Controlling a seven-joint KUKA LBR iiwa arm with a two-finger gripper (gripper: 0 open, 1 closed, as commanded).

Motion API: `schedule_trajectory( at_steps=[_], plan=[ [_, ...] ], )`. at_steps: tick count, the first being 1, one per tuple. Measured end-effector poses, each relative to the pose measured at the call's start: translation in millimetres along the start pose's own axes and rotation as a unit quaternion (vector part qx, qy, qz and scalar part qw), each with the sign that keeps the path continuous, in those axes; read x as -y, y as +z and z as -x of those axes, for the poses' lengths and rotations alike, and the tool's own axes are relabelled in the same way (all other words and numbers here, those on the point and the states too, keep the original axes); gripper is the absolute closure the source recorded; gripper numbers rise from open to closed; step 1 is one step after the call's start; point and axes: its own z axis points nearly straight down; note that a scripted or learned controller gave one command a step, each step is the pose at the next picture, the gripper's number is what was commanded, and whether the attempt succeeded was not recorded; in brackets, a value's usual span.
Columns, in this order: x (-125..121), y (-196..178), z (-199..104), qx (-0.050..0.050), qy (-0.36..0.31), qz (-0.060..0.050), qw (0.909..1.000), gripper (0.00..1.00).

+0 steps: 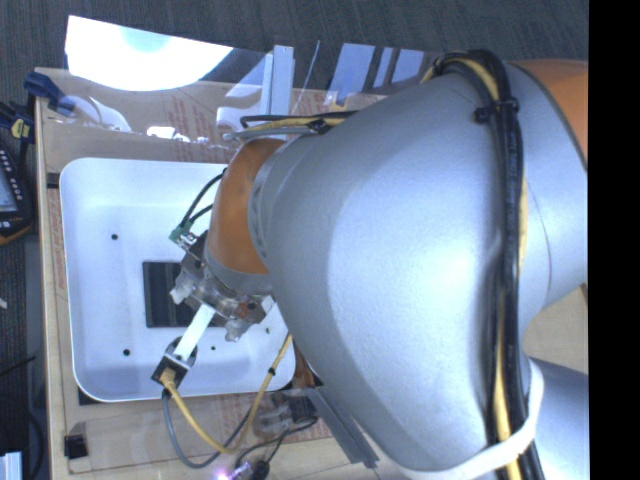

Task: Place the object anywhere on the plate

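The plate (160, 293), a dark flat rectangle, lies in the white bin (100, 218), partly under the tool (216, 306). I can't tell if the tool is open or closed; best release low, squarely over that dark patch.

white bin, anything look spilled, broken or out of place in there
Nothing stands out. The white bin looks clean and undamaged, and a dark flat rectangle lies square to its walls. The arm hides part of it.

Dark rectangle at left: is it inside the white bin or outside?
Inside: the dark rectangle lies flat on the white bin floor, its right side hidden by the arm.
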Motion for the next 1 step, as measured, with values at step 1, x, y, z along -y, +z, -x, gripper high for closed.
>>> schedule_trajectory(
  at_steps=[1],
  plan=[
    [-17.8, -55.2, 16.6, -0.003, 0.224, 0.0, 0.9746, 1.0]
  ],
)
